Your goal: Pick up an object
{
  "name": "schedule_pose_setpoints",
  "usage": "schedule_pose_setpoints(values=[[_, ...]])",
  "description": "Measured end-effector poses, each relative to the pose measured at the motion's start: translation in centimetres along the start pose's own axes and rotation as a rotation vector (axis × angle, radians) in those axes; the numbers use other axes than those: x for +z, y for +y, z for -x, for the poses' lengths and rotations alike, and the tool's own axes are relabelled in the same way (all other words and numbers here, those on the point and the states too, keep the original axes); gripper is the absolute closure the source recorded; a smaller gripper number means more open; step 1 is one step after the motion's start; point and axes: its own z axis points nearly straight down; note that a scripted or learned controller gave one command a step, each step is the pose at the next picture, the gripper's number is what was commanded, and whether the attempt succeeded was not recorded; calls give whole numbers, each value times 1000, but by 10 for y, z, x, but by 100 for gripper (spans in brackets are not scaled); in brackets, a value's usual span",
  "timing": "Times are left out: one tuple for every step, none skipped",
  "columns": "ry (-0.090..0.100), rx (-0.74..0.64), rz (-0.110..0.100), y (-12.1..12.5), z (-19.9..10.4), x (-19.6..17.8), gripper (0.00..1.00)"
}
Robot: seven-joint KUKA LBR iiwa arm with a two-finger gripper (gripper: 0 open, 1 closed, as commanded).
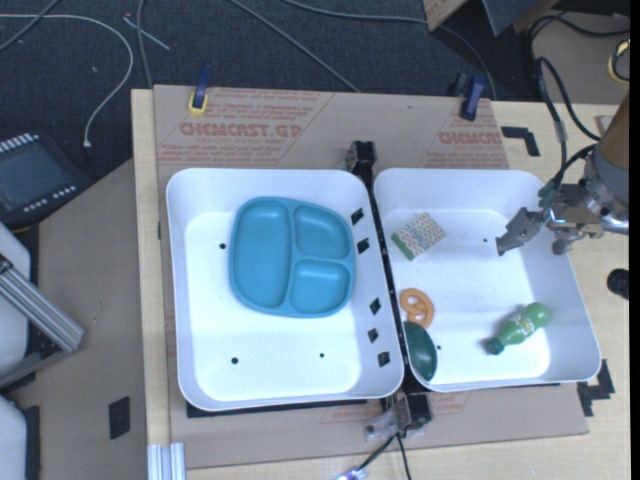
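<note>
Left white bin (200, 268) holds a blue divided plate (292, 258) — right white bin (570, 298) a green plastic bottle (518, 330), pretzel (417, 306), patterned sponge (417, 235); gripper (540, 230) spread, grasping nothing.

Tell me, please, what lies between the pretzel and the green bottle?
In the camera view, bare white bin floor separates the pretzel from the green bottle.

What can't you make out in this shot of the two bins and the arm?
- Pincer, camera view: small and blurred, its opening unreadable.
- Arm: cut off by the right edge.
- Patterned packet in the right bin: print too small to read.
- Dark green item: partly over the bin's rim, identity unclear.
</note>
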Motion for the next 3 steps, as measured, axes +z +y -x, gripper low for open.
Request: schedule_pose_setpoints(values=[[-3, -4, 13, 3, 0, -7, 0], [-1, -4, 8, 2, -8, 38, 0], [-1, -3, 7, 3, -8, 101, 0]])
